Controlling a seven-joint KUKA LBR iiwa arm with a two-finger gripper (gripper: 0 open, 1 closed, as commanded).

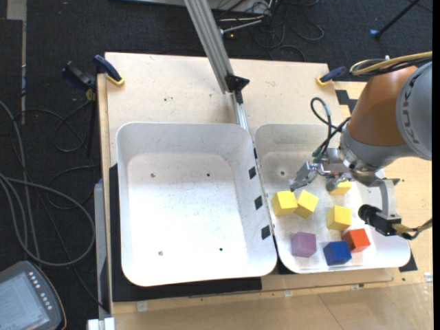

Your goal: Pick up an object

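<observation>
Several small blocks with flat faces and crisp edges, matte and plainly coloured, lie loose in the right bin (275,150), gathered in its near half. Two yellow blocks (295,202) sit touching each other near the bin's left wall; a third yellow block (339,217) rests further right, and a fourth yellow block (339,188) shows partly under the wrist hardware. Along the near rim stand a purple block (303,244), a blue block (337,252) and an orange-red block (357,239), the blue and orange-red ones touching. The tool (302,177) hangs low in this bin just above the yellow pair, its metal parts pointing left; whether it is wide or narrow cannot be told, and no block is seen in it. The arm's orange band (381,102) is glossy and rounded. The left bin (137,139) is a shallow white tray with rounded corners and faint dark specks. Both bins rest on a pale speckled counter (179,81).
</observation>
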